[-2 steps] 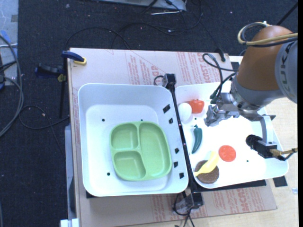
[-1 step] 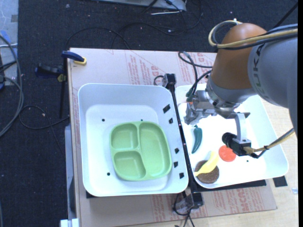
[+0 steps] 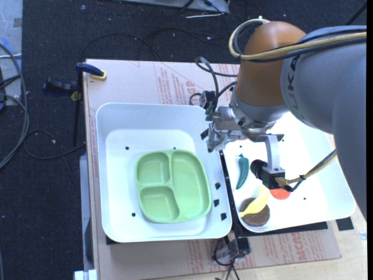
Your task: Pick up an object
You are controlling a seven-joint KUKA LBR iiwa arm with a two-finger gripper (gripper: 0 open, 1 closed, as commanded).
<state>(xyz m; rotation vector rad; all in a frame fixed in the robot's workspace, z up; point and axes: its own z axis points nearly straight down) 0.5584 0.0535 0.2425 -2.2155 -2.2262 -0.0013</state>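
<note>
Nearest in the right bin [image 3: 317, 194], a flat brown grainy disc [image 3: 254, 216] touches a curved yellow banana [image 3: 261, 198], a round red piece [image 3: 281, 194] beside. Farther lies a slim teal pepper [image 3: 241, 171]. The left bin [image 3: 111, 156] holds a smooth green three-part plate [image 3: 173, 185]. My gripper [image 3: 214, 137] hangs above the bins' shared wall; spread or closed, I cannot tell.

Hard overhead light blows out the white bin [image 3: 315, 168] beside the gripper [image 3: 217, 139]; the dark floor [image 3: 46, 16] beyond lies dim, slightly soft.
</note>
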